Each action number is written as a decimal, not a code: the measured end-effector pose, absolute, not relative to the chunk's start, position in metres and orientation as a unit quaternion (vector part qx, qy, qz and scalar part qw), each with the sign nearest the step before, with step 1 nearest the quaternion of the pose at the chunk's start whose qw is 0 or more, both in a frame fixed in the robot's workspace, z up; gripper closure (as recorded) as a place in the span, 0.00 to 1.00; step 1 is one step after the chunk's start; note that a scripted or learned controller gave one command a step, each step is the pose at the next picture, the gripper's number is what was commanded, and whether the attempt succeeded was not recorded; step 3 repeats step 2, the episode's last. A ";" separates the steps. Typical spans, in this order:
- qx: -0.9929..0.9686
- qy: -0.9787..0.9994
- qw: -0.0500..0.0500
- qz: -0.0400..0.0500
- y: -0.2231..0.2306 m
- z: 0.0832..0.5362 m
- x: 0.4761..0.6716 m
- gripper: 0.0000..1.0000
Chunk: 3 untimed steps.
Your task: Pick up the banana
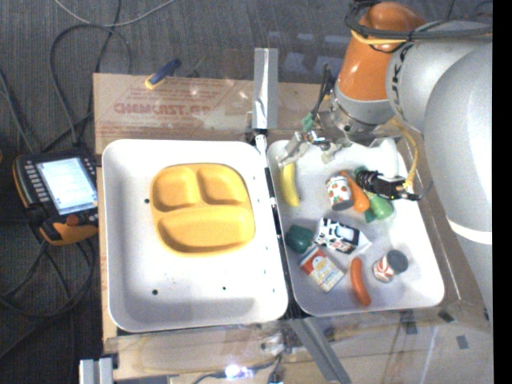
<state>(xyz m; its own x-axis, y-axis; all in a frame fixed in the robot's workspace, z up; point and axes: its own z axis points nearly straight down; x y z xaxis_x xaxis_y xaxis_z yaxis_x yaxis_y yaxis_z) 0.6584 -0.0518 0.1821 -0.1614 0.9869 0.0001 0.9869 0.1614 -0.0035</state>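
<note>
Camera view: the approach step is judged to be in hand. The claw (298, 144) is seen at the far-left corner of the right bin (424, 290), just above the banana (288, 184), w/ its thin fingers looking spread; nothing is pinched between them. The banana lies lengthwise along the bin's left wall, its far tip just beside the fingertips, not lifted.

Next move, as judged: the claw needs lowering over the banana's middle, fingers set across its narrow width, then closed. Little room is left by the wall on one side; the egg-shaped toy (338, 191) and green block (300, 235) sit near on the other.

Surface & room: the left bin (120, 238) carries a yellow divided tray (203, 208). Both bins rest on a table topped w/ cardboard (176, 106). A tablet-like pendant (62, 184) and cables are seen on grey carpet at left.
</note>
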 end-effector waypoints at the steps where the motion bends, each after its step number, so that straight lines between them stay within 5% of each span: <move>1: -0.614 -0.789 0.001 0.000 -0.108 0.092 0.631 0.00; 2: -0.614 -0.789 0.001 -0.001 -0.107 0.100 0.632 1.00; 3: -0.614 -0.789 0.001 -0.001 -0.107 0.100 0.632 1.00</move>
